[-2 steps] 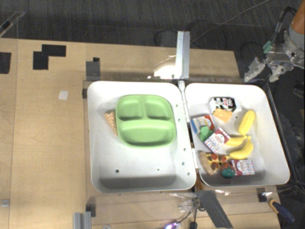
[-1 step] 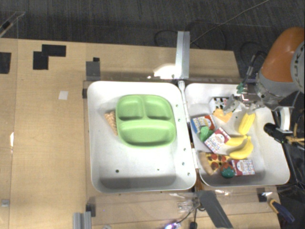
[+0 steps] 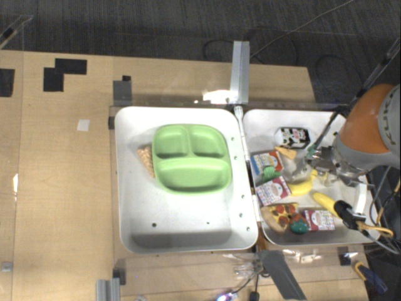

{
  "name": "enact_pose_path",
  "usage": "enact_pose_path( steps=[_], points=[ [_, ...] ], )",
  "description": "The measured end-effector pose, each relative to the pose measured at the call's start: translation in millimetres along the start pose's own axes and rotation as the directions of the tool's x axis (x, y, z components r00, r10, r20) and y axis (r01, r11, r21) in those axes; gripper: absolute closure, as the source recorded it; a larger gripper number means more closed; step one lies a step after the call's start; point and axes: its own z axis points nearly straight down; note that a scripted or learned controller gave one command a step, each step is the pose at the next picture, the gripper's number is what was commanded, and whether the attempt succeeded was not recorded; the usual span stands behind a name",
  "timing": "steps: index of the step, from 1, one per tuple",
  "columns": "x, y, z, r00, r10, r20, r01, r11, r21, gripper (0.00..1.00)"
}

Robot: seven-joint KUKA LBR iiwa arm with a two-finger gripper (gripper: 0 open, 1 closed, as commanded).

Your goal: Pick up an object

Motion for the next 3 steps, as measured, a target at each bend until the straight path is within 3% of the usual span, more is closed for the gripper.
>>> enact_pose_path(
  steps=[1,2,3],
  points=[
    [-13.9,48.2,2.1,0.971,-0.240,-0.002,0.240,0.971,0.003,0.00],
    [-11.7,50.3,-10.0,0.970,-0.242,-0.003,0.242,0.970,-0.003,1.00],
    [31.6,50.1,-111.2,0.988,-0.153,-0.004,0.153,0.988,0.012,1.00]
  ],
)
